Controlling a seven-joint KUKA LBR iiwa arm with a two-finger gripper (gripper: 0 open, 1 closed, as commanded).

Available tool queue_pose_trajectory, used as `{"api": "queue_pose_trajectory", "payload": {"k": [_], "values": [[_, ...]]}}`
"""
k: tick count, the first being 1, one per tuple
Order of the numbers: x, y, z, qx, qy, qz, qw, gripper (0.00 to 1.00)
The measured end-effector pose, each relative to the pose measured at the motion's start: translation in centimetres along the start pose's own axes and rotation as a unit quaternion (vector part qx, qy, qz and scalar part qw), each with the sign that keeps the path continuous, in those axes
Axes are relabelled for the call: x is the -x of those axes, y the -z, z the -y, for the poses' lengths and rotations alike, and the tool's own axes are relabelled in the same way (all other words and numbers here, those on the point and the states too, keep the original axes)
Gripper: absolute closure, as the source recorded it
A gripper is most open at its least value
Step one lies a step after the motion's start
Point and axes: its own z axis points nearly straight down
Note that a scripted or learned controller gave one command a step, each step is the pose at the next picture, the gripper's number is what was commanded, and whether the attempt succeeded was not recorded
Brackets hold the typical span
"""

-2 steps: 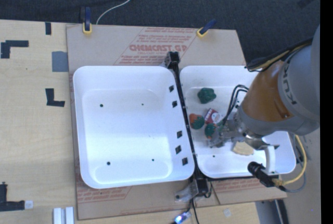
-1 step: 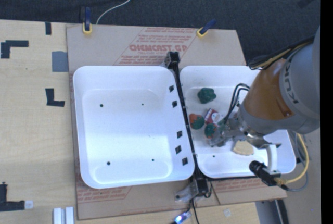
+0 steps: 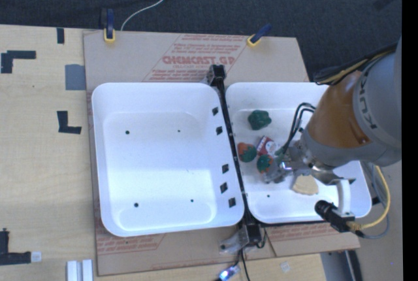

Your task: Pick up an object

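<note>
**Arm down among the small objects in the right bin**

A cluster of small objects (image 3: 256, 154) lies in the right bin (image 3: 287, 211), a green lump (image 3: 259, 119) just behind. The gripper (image 3: 279, 170) sits beside the cluster; its grip cannot be made out. The left bin (image 3: 108, 142) adjoins.

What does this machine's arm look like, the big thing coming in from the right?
The arm is a thick, rounded grey tube with dark lettering on its side. Above the wrist sits a wide orange band. A thin black cable loops beside the band. The gripper at its tip is small, metallic and grey, over the right bin.
</note>
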Motion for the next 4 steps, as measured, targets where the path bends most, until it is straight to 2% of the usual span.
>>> {"api": "queue_pose_trajectory", "payload": {"k": [1, 2, 3, 4], "values": [[-8.6, 6.9, -3.1, 0.008, 0.004, 0.001, 1.0, 1.0], [1.7, 9.5, -8.8, 0.008, -0.004, 0.005, 0.9999, 1.0], [-5.8, 16.3, -8.4, 0.008, 0.003, 0.001, 1.0, 1.0], [-9.7, 18.2, -3.0, 0.004, 0.001, 0.001, 1.0, 1.0]]}}
